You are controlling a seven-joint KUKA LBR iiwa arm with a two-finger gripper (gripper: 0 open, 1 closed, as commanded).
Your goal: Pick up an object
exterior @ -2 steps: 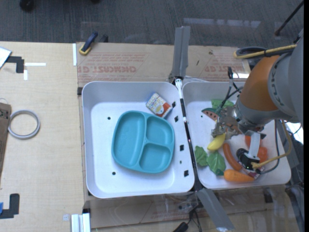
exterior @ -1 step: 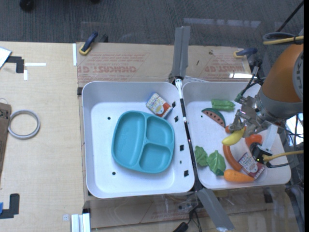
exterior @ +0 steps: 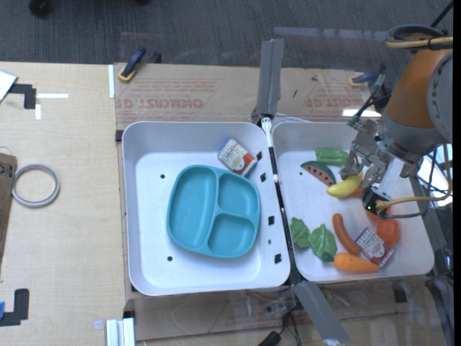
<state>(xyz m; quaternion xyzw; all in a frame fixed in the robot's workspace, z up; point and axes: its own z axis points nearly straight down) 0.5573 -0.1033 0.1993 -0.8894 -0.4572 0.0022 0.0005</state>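
My gripper [exterior: 358, 171] hangs over the right bin [exterior: 306, 262], near its back right part. A yellow banana [exterior: 343, 187] lies directly at its tip, touching or just under it. A watermelon slice [exterior: 315, 170] and a green vegetable [exterior: 331, 155] lie just to the banana's left and behind it. Nearer the front are a red sausage [exterior: 344, 234], green lettuce leaves [exterior: 314, 238], an orange carrot [exterior: 351, 263], a small snack packet [exterior: 372, 243] and a red-orange tomato [exterior: 387, 230].
The left bin [exterior: 144, 215] holds a teal divided plate [exterior: 214, 211] and a small snack packet [exterior: 235, 156] at its back right. A yellow cable [exterior: 407, 200] loops off the wrist over the right bin. A tape roll [exterior: 32, 184] lies on the wooden bench at left.
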